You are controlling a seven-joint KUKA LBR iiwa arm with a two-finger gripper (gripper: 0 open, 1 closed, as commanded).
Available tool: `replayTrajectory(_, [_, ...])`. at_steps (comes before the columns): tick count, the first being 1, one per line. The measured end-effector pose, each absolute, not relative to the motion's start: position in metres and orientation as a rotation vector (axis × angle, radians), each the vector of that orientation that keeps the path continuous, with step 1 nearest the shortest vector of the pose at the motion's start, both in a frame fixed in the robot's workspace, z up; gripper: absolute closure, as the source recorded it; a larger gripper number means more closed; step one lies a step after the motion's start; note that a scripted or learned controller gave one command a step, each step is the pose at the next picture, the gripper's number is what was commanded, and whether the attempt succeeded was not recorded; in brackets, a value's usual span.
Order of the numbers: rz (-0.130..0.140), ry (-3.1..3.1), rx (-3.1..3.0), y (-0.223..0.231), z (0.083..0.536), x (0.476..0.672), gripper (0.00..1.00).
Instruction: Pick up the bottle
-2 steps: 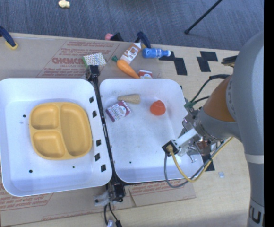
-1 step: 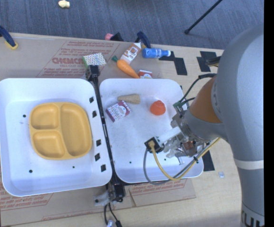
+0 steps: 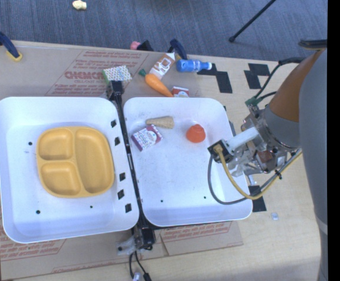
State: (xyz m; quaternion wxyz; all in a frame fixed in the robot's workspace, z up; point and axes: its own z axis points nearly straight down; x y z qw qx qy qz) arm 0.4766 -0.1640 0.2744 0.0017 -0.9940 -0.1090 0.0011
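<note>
— Where is the bottle sitting right now?

— The blue bottle is lying on its side on the bench, just past the far rim of the right bin. It is sitting outside both bins, with its narrower end pointing right.

— What is lying around it?

— Just to its left, a white and orange container is resting at a tilt. A carrot is lying a little nearer. Beside the carrot, a small red and white packet is sitting against the bin's far rim. Farther left, a green and white box is sitting by the far end of the seam between the two bins.

— And what are the bins holding?

— The right bin is holding a tan cone-shaped piece, with a red and white carton just beside it on the near left. An orange-red ball is sitting apart to their right. The left bin is holding a yellow divided plate.

— Where is the claw hanging?

— The claw is hovering over the right rim of the right bin. It is well apart from the bottle, which is lying farther away and to its left. I cannot tell whether the claw is spread or pressed together.
</note>
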Motion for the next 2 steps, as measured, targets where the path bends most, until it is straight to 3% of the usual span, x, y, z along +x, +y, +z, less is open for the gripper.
replayTrajectory(1, [0.009, -0.386, -3.111, -0.168, 0.147, 0.475, 1.0])
replayTrajectory(2, [0.004, -0.422, -3.109, -0.153, 0.243, 0.476, 1.0])
